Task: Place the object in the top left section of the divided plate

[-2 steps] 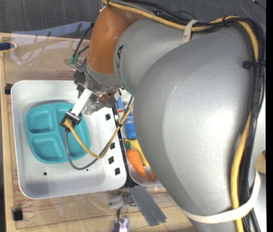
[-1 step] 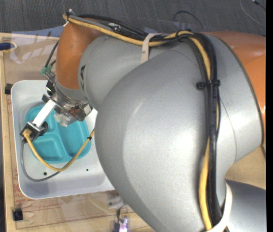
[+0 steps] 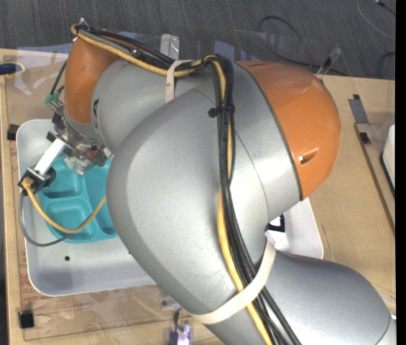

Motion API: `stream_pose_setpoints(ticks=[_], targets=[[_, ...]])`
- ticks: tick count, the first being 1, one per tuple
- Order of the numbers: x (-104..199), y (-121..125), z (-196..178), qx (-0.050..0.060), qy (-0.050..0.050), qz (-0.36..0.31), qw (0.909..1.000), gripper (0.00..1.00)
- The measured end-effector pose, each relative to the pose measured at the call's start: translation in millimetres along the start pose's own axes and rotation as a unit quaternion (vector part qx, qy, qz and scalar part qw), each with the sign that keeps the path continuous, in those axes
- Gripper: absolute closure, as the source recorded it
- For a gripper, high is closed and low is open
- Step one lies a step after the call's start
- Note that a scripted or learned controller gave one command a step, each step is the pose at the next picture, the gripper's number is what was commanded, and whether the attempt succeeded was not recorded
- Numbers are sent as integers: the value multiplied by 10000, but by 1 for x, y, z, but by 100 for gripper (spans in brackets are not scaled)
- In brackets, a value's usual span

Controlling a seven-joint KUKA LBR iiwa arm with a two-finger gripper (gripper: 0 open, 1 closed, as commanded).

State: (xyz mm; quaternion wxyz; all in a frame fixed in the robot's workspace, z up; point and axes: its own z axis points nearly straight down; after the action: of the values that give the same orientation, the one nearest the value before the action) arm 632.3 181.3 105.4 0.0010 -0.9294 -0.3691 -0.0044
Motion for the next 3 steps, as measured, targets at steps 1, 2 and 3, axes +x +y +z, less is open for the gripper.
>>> stream_pose_setpoints(ticks=[1,2,3], targets=[[-18,0,-26,5,-52,1979,9802,100],[-43,59,-57,-4,-49,2715,9624,100],[-16,-33,-104,-3,-46,2431,9700,100]])
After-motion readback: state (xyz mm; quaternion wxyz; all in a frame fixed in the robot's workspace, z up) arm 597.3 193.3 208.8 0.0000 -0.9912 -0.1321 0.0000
